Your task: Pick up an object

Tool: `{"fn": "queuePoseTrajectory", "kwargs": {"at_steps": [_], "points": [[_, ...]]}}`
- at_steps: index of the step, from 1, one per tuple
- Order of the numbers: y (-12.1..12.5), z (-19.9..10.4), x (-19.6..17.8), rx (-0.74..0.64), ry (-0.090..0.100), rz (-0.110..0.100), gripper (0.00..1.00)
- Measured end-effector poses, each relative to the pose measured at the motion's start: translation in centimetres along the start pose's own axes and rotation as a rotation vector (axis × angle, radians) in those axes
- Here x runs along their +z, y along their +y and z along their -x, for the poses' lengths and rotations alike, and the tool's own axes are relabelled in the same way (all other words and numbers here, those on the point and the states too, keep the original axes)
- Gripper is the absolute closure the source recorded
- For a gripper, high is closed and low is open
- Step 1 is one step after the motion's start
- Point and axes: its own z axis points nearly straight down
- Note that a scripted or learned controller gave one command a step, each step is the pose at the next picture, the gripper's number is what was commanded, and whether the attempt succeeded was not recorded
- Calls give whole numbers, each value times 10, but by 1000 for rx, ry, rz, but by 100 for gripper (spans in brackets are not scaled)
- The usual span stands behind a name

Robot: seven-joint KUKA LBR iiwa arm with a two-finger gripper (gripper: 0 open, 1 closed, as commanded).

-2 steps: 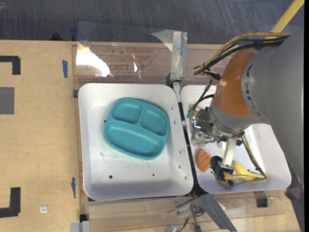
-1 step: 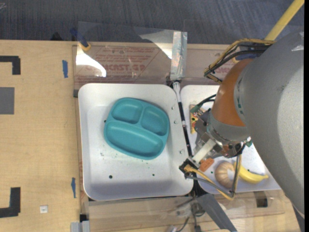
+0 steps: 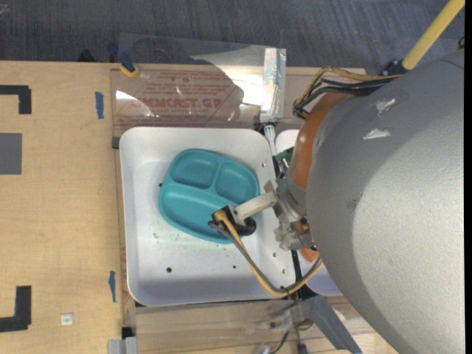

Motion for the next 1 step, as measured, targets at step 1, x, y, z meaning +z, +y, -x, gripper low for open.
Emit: {"fn": "queuePoseTrajectory", "kwargs": {"at_steps": [1], "points": [[3, 0, -17, -403, 0, -1, 100]]}}
